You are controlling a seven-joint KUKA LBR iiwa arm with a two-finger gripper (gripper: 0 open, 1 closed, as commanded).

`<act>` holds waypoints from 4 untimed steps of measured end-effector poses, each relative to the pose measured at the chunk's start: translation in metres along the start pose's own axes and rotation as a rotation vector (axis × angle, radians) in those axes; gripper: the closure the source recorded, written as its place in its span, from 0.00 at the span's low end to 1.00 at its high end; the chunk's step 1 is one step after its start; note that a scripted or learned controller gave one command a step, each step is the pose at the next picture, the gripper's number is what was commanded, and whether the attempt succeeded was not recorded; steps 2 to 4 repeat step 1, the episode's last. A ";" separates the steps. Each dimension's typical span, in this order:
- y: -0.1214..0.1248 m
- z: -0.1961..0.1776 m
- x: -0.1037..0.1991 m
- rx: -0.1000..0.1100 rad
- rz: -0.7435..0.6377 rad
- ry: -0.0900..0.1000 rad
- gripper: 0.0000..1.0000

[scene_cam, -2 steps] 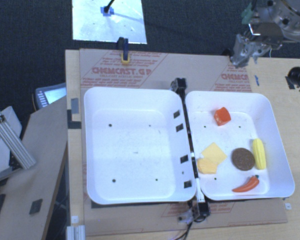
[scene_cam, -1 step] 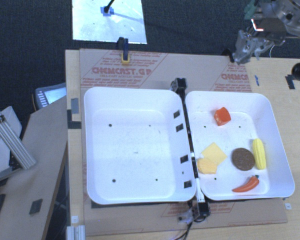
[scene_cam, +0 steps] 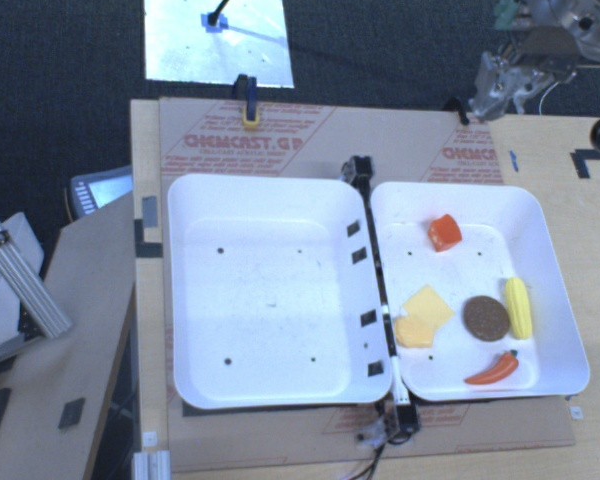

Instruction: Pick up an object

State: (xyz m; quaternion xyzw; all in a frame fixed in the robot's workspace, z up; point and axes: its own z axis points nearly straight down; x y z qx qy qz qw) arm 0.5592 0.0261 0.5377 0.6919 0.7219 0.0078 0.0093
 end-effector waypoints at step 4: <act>0.001 -0.011 0.000 -0.004 -0.005 0.000 1.00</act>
